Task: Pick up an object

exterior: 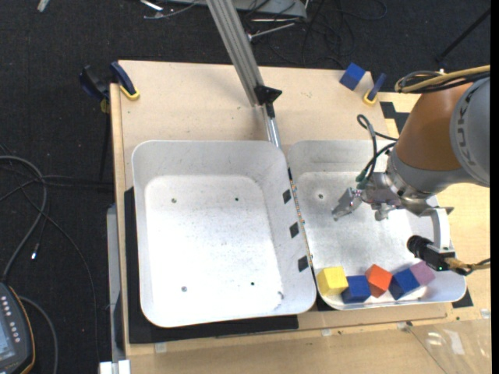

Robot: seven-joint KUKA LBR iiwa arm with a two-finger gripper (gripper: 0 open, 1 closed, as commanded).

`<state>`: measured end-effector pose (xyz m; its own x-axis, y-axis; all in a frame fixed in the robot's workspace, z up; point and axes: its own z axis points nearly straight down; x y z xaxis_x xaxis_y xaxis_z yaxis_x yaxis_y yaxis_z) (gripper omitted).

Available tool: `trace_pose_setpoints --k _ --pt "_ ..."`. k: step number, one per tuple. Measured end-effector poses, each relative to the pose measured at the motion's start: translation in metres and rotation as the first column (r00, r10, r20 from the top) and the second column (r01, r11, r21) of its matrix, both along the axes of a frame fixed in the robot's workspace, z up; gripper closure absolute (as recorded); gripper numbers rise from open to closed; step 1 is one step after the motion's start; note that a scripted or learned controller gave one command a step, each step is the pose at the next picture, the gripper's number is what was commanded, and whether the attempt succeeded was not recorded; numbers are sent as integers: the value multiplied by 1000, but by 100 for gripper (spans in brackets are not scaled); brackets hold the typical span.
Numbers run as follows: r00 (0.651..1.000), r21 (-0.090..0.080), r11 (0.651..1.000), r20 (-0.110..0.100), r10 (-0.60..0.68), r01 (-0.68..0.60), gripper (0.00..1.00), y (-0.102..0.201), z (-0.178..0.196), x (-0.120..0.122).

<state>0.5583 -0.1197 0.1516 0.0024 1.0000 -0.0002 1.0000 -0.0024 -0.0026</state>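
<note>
well below tool (360, 204): yellow block (332, 279)

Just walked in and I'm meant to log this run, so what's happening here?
A grey robot arm with an orange band reaches in over the right bin, its end effector above the bin's bare floor. A row of small blocks sits along the near edge: yellow block, blue block, orange block, another blue block and a purple block. None is in its grasp. The left bin sits beside it.

Single fixed camera above bench (203, 92), looking down aslant on both bins (156, 162).
</note>
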Motion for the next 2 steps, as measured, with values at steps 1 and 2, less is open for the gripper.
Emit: trace_pose_setpoints --k 1,2 --pt "1000 -3 1000 12 1 -1 0 -13 114 -19" --pt "1000 1 1000 -4 5 -5 0 -8 12 9"
